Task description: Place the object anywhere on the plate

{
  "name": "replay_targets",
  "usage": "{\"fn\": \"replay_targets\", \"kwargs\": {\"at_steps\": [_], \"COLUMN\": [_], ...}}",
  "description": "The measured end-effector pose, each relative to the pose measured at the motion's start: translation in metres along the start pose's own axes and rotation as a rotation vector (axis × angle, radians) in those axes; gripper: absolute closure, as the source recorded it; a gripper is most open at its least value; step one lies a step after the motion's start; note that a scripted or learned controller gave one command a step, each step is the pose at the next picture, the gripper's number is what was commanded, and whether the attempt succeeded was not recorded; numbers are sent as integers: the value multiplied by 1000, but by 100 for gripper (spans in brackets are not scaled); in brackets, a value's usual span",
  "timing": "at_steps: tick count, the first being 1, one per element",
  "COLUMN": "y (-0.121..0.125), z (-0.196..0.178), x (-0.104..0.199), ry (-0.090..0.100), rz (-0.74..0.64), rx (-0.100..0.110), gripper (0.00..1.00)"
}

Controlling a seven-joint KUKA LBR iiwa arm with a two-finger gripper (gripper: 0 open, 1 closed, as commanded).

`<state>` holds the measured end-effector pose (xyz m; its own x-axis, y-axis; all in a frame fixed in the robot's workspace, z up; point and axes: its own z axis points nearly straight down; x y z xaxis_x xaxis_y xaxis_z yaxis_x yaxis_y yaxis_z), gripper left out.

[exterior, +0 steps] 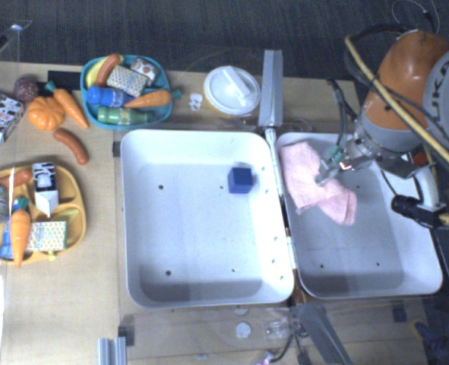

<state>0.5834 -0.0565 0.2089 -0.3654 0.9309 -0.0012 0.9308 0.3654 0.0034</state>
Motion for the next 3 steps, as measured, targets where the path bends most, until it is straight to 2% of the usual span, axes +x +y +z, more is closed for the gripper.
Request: {"fn": "replay_targets", "kwargs": {"at_steps": [1, 2, 3], "y": [2, 11, 13], "z": [-15, -25, -15], "x": [1, 53, 97], "ry": [0, 0, 2], "rz": [-6, -410, -811], "rx": [0, 0, 0], "gripper": [100, 100, 100]}}
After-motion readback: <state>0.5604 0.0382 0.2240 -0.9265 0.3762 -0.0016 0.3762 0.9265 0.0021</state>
